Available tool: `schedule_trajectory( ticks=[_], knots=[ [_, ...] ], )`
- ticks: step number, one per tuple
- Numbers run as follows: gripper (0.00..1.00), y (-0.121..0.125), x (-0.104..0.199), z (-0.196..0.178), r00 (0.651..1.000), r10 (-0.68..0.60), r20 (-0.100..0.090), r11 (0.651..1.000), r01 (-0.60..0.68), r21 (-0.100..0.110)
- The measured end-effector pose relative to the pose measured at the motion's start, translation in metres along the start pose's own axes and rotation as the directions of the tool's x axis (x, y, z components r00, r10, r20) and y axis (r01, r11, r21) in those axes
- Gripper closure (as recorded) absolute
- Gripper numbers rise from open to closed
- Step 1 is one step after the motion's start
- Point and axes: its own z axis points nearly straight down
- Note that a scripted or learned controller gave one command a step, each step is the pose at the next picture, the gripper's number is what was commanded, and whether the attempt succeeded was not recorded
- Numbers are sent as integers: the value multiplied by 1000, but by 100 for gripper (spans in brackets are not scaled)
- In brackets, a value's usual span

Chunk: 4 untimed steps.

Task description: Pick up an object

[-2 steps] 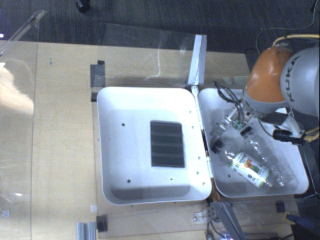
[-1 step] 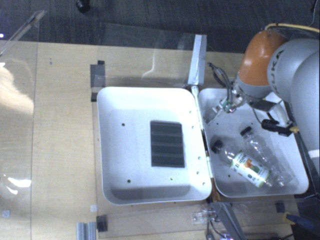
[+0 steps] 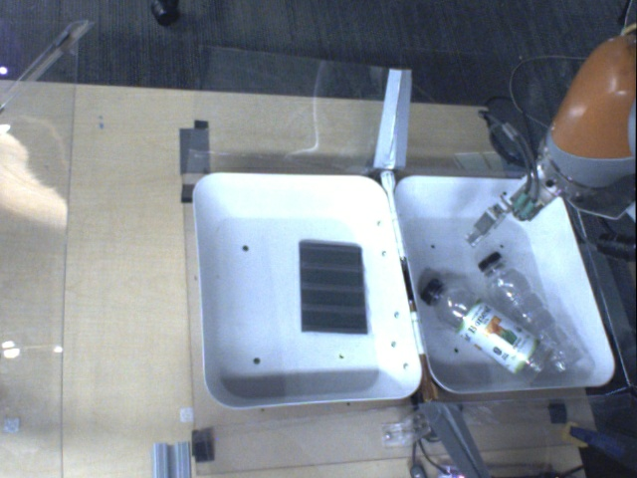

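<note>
My gripper [image 3: 485, 225] hangs over the back part of the right bin [image 3: 438, 202], reaching in from the upper right below the orange band of the arm [image 3: 595, 118]. Nothing is visibly in its grasp. Just in front of it lie two clear plastic bottles. One bottle [image 3: 526, 307] has its black cap toward the gripper and runs toward the bin's front right corner. The other bottle [image 3: 493, 335] has a green and white label, and its black cap points left near the bin's left wall. A dark ribbed rectangular block [image 3: 333, 287] lies flat in the middle of the left bin [image 3: 229, 267].
The two white bins share a raised divider [image 3: 403, 277]. A metal post [image 3: 392, 122] stands behind the bins. Cables [image 3: 508, 132] run behind the right bin near the arm. Bare wooden bench [image 3: 100, 267] spreads to the left.
</note>
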Motion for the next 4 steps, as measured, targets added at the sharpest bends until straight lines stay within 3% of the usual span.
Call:
schedule_trajectory(
  ticks=[1, 2, 3, 4],
  knots=[
    [0, -25, -43, 77, 998, -55, -4, 998, 55, 3],
    [0, 25, -62, 77, 995, -98, -2, 995, 98, 4],
    [0, -37, -46, 104, 991, -134, 2, 991, 134, -2],
    [0, -49, -36, 108, 998, -63, 0, 998, 63, -2]
  ],
)
